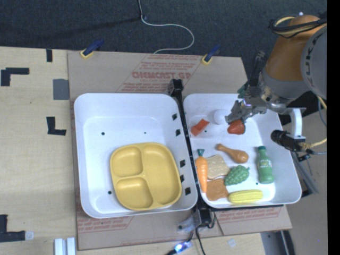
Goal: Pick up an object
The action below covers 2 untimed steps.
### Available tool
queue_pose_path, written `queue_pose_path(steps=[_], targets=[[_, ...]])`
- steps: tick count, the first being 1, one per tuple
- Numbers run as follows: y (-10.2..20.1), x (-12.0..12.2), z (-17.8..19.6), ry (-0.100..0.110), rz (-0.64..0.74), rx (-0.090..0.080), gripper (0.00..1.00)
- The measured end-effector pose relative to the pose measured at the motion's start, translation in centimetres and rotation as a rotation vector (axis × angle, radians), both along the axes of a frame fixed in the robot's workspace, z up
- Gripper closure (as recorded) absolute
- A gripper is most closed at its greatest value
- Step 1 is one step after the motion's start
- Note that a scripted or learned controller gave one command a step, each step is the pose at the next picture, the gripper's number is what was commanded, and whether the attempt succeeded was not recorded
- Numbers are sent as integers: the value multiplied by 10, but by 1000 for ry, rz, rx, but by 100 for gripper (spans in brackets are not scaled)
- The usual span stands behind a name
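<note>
My gripper (234, 119) hangs over the back of the right bin (284, 142), reaching in from the right. A round red toy fruit (237, 127) sits right at its tip, touching or just under it; I cannot tell whether it is gripped. Close by on the left lie a small white ball (219, 116) and a red wedge-shaped piece (200, 126).
Further forward in the right bin lie a drumstick (232, 153), a green bottle (264, 165), grapes (237, 174), a carrot (202, 174), a bread slice (216, 166), a brown piece (215, 189) and corn (245, 196). The left bin (95, 116) holds a yellow divided plate (144, 175).
</note>
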State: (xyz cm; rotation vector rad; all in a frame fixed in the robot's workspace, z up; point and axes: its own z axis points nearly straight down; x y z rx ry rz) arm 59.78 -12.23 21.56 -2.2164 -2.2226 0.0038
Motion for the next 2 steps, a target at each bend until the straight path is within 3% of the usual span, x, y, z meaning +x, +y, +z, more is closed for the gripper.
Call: queue_pose_path(steps=[1, 2], targets=[[49, -4, 8, -2, 4, 2, 100], [45, -13, -2, -1, -2, -1, 100]])
